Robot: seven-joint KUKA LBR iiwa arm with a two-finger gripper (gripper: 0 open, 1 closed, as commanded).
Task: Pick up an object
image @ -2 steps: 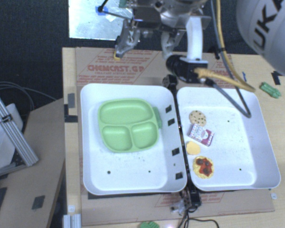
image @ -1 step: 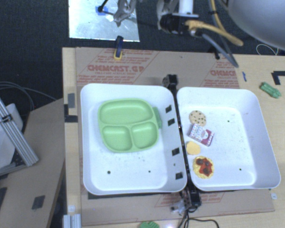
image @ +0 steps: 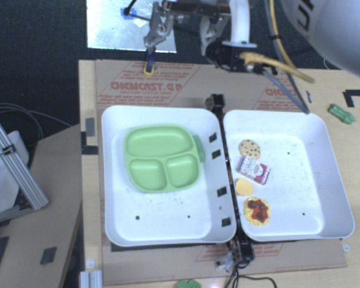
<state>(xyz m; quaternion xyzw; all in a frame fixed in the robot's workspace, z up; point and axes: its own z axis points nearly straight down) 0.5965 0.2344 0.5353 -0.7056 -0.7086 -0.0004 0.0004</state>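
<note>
A green tray (image: 162,158) lies in a white bin (image: 117,218); beside it, a speckled tan cookie (image: 249,148).

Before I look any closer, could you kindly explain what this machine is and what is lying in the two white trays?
This is a single camera fixed above a bench, looking down at a slant. The grey machine at the top is a robot arm; its pincer hangs above the brown board, behind the trays, holding nothing. The left bin holds a green divided plate. The right bin holds four small toy foods along its left side: a cookie, a pink packet, a yellow piece and a small pizza.
</note>
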